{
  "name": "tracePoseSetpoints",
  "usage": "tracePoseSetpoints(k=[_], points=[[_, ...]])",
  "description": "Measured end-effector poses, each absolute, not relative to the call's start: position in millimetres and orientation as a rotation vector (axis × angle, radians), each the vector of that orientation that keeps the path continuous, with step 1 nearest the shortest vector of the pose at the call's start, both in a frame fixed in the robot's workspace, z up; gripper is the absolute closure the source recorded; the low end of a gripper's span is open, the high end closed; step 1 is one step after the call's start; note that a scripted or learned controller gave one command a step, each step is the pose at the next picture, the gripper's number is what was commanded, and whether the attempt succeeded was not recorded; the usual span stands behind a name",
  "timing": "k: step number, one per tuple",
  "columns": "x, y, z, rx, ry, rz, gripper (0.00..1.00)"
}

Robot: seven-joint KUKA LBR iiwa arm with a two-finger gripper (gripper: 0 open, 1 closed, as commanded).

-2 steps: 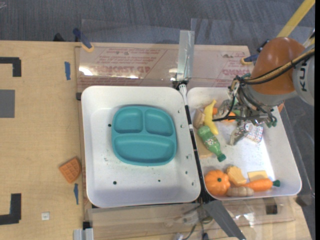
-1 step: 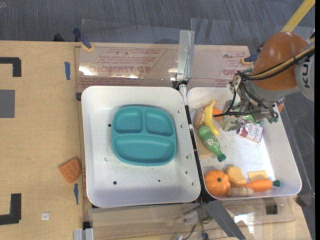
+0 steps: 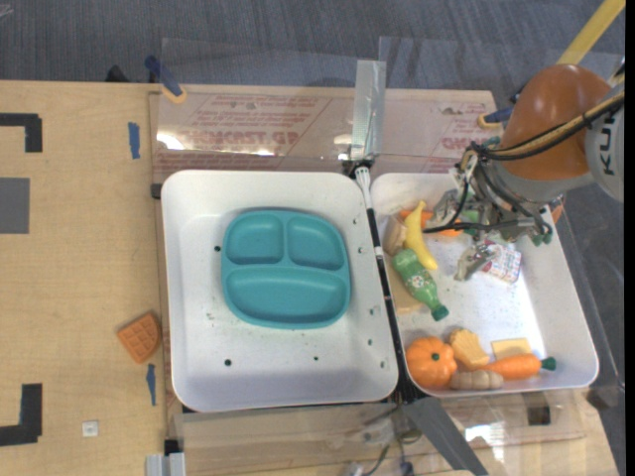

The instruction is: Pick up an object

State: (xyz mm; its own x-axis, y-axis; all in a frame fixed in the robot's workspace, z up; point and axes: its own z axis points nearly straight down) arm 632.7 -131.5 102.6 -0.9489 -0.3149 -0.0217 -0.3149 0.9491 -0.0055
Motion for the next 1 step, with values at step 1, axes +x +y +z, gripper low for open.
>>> tracePoseSetpoints(k=[1], points=[[630.4, -103.5, 89.2, -0.509, 3.09, -0.007, 0.0]])
